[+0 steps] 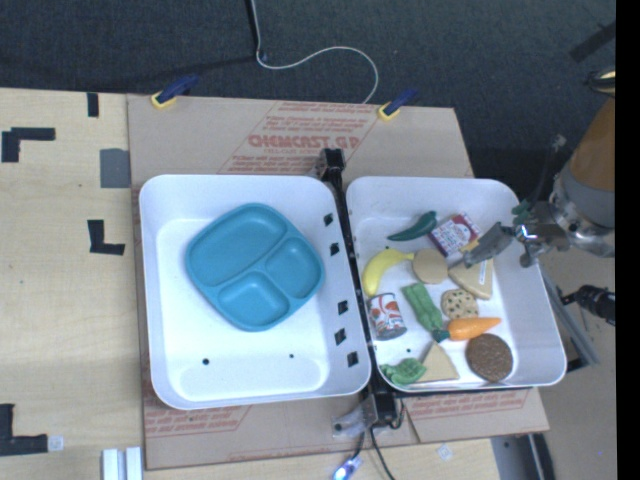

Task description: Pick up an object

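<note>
The pincer (490, 246) hangs low over the right shallow white plastic bin (520, 313), apparently reaching for the toy food heaped there; whether it is open or closed cannot be told. Right beneath its tip lies a pale wedge of toy cheese (474, 278), a likely target, flat and smooth-faced. Just left of the pincer sit a round beige toy biscuit (430, 267) and a small red-labelled packet (453, 234); further left, a curved yellow plastic banana (381, 267). Below it rest an orange toy carrot (472, 327) and a brown ridged disc (490, 356). Far left, the other white bin (160, 298) holds a blue moulded divided plate (254, 265), seemingly the drop-off spot.
</note>
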You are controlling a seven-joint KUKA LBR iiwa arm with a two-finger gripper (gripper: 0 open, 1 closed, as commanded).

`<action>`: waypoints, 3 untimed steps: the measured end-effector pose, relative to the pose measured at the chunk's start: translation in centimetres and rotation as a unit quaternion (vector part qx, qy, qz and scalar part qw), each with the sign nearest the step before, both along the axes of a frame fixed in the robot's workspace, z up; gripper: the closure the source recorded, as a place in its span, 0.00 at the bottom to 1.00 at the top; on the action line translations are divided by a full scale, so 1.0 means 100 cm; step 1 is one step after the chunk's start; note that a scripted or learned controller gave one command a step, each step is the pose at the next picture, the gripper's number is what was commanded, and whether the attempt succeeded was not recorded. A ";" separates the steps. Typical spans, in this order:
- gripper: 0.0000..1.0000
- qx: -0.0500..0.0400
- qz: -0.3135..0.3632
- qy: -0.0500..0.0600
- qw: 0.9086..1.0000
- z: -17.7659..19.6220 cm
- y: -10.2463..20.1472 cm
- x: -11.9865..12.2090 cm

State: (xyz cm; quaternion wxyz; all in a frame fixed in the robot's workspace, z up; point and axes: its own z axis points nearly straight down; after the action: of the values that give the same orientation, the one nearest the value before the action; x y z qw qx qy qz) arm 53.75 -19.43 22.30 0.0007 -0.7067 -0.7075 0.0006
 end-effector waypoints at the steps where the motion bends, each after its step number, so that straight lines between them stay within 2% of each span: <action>1: 0.00 0.001 0.002 0.000 1.000 0.043 0.060 -0.046; 2: 1.00 0.001 0.001 0.001 1.000 0.050 0.057 -0.045; 3: 1.00 -0.004 -0.002 -0.010 1.000 0.273 -0.012 -0.054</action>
State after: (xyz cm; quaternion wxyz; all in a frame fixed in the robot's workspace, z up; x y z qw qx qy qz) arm 48.36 -20.64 49.60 -0.0092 -0.7080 -0.7062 -0.0030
